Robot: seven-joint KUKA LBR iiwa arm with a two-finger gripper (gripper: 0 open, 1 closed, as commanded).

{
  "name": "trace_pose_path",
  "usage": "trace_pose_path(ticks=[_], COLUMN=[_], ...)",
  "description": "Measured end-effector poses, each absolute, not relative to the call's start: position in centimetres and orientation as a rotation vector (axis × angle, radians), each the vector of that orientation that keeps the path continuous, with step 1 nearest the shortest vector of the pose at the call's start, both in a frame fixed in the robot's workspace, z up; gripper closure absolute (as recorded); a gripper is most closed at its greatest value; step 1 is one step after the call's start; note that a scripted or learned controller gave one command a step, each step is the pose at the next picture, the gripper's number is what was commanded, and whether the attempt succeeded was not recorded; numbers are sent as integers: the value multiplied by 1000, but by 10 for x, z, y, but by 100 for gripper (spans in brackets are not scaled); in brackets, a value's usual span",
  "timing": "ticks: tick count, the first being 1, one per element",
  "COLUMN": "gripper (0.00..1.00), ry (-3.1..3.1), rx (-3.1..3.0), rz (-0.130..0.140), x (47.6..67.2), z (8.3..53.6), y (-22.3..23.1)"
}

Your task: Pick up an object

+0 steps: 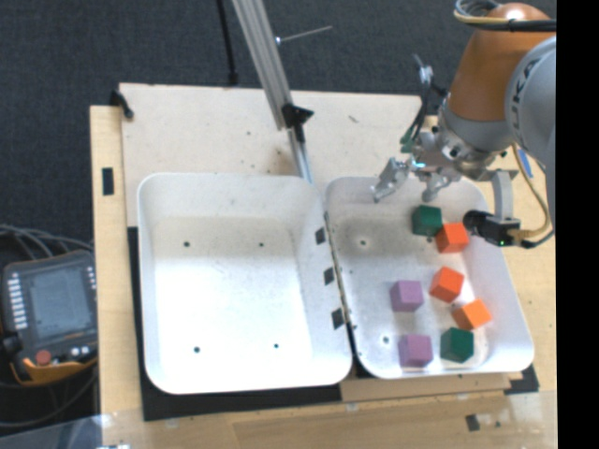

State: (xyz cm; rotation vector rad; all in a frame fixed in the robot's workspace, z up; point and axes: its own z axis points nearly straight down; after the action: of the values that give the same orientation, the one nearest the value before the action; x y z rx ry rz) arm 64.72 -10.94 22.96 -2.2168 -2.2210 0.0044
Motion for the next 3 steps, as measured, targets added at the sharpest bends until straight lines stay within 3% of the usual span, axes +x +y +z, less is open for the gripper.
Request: trace_pose_path(ticks=[1,3], gripper=[0,0], ry=[-2225,-2217], rx=[-2219,-2221], rz=[0,8], x=[648,646], z=[233,128], y=[-109,-114])
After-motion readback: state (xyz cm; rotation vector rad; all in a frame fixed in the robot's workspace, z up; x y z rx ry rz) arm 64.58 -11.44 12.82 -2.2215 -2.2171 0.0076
